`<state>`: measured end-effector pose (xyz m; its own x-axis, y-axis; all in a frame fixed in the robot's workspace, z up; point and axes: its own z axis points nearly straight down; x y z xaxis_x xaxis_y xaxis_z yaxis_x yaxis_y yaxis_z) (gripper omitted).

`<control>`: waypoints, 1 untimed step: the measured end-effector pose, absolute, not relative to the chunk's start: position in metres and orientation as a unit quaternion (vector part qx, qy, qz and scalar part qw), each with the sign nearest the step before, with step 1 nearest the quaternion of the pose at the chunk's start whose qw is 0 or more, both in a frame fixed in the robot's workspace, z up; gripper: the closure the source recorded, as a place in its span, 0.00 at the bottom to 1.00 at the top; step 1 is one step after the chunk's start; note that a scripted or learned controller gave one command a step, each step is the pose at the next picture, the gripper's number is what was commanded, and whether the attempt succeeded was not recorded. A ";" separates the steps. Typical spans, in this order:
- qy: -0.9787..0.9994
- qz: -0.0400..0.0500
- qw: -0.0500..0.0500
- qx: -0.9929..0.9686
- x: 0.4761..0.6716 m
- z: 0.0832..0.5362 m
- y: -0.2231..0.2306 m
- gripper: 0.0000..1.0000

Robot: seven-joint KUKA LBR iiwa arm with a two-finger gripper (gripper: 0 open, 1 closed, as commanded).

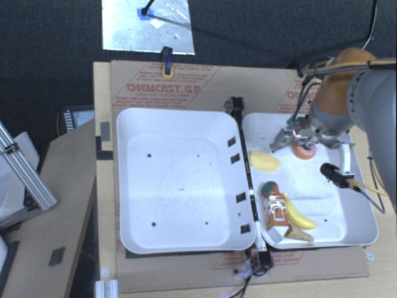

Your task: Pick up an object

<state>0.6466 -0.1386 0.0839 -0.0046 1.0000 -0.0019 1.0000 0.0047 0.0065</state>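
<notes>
The left bin [180, 185] is seen bare; in the right bin [356, 228] a yellow lemon-like piece [265, 161], a small carton [275, 213] and a banana [298, 217] are left lying. The end effector [296, 136] is lowered beside an orange-red round object [304, 150]; whether it is open cannot be told. Nothing is seen lifted yet, so the pick is judged undone.

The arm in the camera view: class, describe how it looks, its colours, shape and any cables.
The arm is a thick, rounded grey body with an orange band above the wrist. Its hand is small, of pale grey metal. Thin dark cables run along the wrist.
</notes>
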 end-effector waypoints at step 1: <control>0.709 0.003 0.007 0.705 0.647 0.099 -0.139 1.00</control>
<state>0.6474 -0.1393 0.0991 -0.0049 1.0000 -0.0052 0.9999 0.0050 0.0132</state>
